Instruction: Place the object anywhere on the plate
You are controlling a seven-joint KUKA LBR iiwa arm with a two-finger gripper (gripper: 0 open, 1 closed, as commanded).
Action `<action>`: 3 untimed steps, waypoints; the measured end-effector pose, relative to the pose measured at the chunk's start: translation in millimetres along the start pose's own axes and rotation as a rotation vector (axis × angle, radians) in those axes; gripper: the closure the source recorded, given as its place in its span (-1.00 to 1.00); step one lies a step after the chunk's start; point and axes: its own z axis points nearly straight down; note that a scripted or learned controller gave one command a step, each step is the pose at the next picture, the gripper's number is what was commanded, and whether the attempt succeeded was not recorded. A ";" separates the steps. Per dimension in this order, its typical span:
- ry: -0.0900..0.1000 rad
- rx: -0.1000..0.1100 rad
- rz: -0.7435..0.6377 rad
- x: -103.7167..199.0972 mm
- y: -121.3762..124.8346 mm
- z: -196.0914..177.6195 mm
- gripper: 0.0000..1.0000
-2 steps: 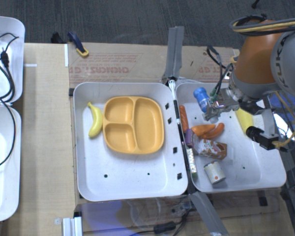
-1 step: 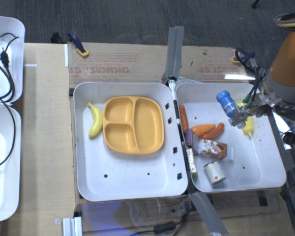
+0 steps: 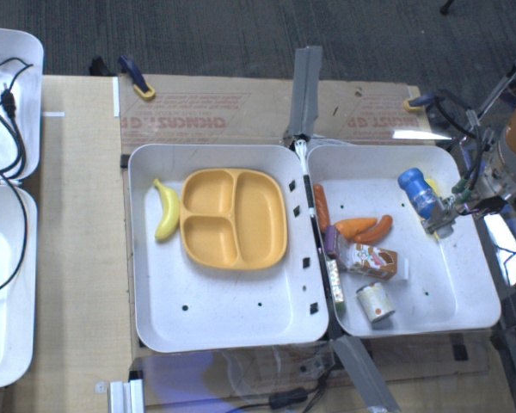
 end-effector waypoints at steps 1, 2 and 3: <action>0.000 0.001 -0.011 51.5 76.5 -28.0 1.00; 0.001 0.002 -0.043 41.7 48.3 18.4 1.00; 0.001 0.001 -0.206 22.3 2.1 61.5 1.00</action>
